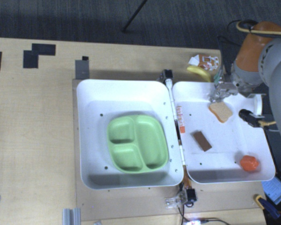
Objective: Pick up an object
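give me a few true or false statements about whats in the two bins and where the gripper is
1. The green divided plate lies in the left bin. True.
2. The slice of bread lies in the left bin. False: it lies in the right bin, near its far edge.
3. The gripper is above the far part of the right bin, close to the bread. True.
4. The orange ball sits on the green plate. False: it sits in the near right corner of the right bin.
5. The brown block lies in the right bin, apart from the bread. True.
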